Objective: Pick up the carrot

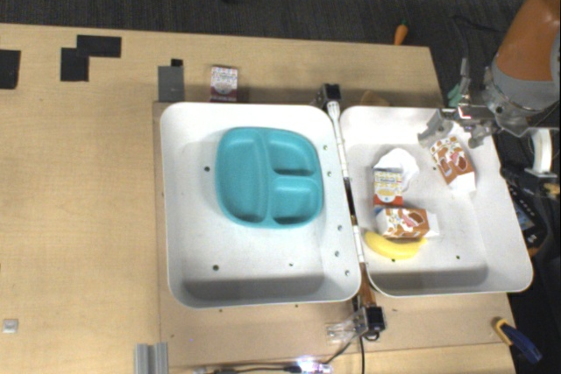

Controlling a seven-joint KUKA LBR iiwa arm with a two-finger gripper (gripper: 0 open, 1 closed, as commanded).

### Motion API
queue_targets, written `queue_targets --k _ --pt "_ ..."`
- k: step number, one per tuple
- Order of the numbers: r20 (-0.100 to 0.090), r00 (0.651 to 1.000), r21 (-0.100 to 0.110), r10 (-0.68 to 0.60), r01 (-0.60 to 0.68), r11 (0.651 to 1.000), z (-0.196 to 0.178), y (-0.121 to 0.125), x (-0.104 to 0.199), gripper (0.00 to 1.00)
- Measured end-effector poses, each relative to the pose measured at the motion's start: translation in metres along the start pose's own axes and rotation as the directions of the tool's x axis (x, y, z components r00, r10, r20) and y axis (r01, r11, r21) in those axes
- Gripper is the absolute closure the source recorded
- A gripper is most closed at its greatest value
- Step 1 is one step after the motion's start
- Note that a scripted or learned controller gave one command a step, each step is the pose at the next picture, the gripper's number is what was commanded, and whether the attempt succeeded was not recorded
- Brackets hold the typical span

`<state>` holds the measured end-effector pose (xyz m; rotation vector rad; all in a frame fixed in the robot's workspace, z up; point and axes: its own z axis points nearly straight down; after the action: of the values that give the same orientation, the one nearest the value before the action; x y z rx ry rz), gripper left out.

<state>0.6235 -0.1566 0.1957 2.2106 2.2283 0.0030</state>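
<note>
My gripper [456, 130] hangs over the back right corner of the right bin [500, 276], under the arm's orange band. It looks open, its grey fingers [430, 131] spread apart with nothing between them. Just below it a brown-and-white snack packet [452, 162] lies on the bin floor. Near the bin's middle stands a small white carton [391, 178]. In front of the carton lie a second brown packet [405, 222] and a yellow banana [393, 246]. A small orange object [401, 34] sits beyond the bench's back edge; I cannot tell what it is.
The left bin [188, 276] holds a teal divided plate [268, 176]. A divider rail [344, 179] separates the bins. A small box [224, 81] and a dark block [171, 81] stand behind the left bin. Cables lie at the front edge.
</note>
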Motion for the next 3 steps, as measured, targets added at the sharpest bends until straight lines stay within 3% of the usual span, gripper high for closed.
queue_targets --k 1,2,3 --pt "-0.003 0.946 0.004 0.323 -0.323 0.946 -0.014 -0.011 0.069 0.0" --pt "0.001 0.798 0.008 0.602 -0.602 0.798 0.002 -0.046 0.113 0.0" --pt "0.001 0.477 0.005 0.879 -0.879 0.477 -0.023 -0.038 0.156 0.0"
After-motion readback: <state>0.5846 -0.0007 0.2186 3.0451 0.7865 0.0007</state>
